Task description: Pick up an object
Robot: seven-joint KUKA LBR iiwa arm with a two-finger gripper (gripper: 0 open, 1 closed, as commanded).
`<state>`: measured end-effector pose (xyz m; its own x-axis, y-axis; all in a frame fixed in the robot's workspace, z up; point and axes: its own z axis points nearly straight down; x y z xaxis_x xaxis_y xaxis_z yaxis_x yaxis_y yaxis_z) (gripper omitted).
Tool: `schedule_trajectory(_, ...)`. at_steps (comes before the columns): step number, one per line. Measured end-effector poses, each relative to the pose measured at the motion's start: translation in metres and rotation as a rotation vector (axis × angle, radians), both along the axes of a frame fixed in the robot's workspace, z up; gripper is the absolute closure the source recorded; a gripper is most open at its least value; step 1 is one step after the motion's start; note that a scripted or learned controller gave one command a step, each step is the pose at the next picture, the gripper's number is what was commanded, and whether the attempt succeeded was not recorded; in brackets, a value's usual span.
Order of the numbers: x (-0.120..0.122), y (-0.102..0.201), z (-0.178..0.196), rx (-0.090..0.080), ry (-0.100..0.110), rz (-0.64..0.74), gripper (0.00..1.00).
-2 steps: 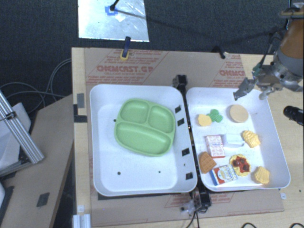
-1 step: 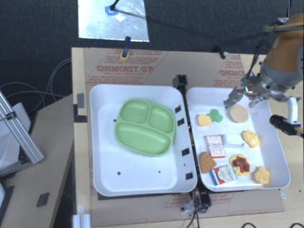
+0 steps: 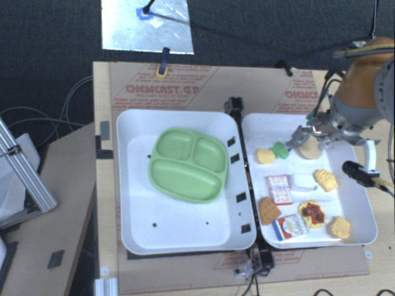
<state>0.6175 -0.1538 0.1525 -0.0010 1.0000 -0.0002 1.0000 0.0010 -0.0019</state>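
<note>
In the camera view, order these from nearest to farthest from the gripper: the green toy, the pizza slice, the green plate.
From the gripper:
1. Green toy, just beside it in the right bin.
2. Pizza slice, lower in the same bin.
3. Green plate, in the left bin.

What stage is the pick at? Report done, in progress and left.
Done: the arm has reached over the right bin, and the end effector sits low beside the green toy and the yellow piece. In progress: closing in on a grasp; nothing is visibly between its tips. Left: gripping and lifting one item. The green plate lies in the left bin.
</note>
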Motion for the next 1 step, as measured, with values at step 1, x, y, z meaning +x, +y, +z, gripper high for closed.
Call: schedule_trajectory(1, 0.0096, -0.0015, -0.0496, 0.0, 0.0, 0.003, 0.0)
